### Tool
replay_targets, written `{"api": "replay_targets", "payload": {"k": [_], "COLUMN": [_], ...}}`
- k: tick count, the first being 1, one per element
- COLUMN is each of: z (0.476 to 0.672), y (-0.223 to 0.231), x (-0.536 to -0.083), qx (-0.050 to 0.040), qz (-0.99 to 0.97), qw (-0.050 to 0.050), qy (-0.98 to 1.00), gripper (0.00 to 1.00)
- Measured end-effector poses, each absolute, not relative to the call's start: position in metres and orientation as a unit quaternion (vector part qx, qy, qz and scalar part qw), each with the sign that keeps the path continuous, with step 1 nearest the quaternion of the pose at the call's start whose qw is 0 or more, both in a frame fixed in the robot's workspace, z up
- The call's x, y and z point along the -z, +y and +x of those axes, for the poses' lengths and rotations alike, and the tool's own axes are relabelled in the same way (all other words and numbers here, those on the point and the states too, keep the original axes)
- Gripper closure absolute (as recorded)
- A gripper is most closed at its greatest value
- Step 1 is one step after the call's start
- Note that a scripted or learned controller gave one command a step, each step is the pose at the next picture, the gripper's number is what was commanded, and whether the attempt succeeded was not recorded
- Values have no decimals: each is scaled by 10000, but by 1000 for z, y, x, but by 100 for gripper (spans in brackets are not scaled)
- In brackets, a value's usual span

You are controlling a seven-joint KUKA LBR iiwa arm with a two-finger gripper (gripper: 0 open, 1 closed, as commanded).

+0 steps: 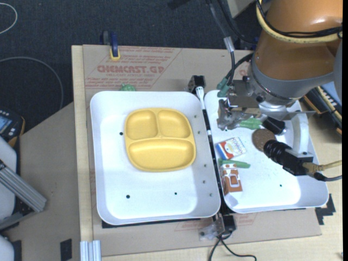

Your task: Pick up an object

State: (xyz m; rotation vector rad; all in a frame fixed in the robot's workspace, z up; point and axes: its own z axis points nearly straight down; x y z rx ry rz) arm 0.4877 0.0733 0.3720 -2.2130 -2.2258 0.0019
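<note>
Orange-banded arm (pixel 296 15) sits closest to cam. Gripper (pixel 229 113) is low over the right bin (pixel 272 200): approach step, nothing seen held. Jaw state: can't tell. Flat glossy packet (pixel 232 147) lies just below the jaws, thin green piece (pixel 251 125) beside them. Next, prob.: drop and close on one. Smooth yellow divided plate (pixel 160 139) is well off to their other side.

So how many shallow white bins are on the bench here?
2. The left shallow white bin holds a yellow divided plastic plate; the right shallow white bin, partly under the grey arm, holds small packets.
</note>
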Motion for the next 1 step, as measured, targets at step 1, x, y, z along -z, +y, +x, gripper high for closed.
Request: {"api": "replay_targets", "payload": {"k": [1], "z": [480], "y": [119], "x": [-424], "qx": [32], "qz": [-7055], "qw": [-14], "qy": [-7087], "gripper": [100]}}
